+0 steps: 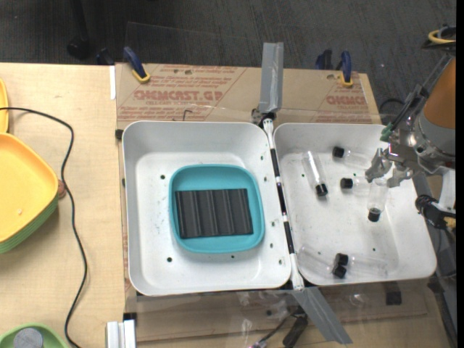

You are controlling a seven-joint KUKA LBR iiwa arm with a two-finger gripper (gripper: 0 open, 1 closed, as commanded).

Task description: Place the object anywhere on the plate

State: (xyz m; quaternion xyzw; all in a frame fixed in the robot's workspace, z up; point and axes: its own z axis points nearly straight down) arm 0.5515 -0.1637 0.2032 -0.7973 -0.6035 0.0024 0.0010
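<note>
A teal plate (pixel 215 209) with a dark ridged insert lies in the middle of the left white bin (pixel 145 194). Over the right side of the right bin (pixel 406 259), my gripper (pixel 385 174) points down. A clear vial with a black cap (pixel 375 200) hangs upright from it, cap end down, its upper end pinched between the fingers. The vial is well to the right of the plate, across the divider between the bins.
Several more clear vials with black caps lie loose in the right bin: one vial (pixel 315 172) at upper left, a vial (pixel 341 153) near the back, a vial (pixel 339 266) at the front. A yellow dish (pixel 22 191) and a black cable (pixel 69 194) lie on the bench to the left.
</note>
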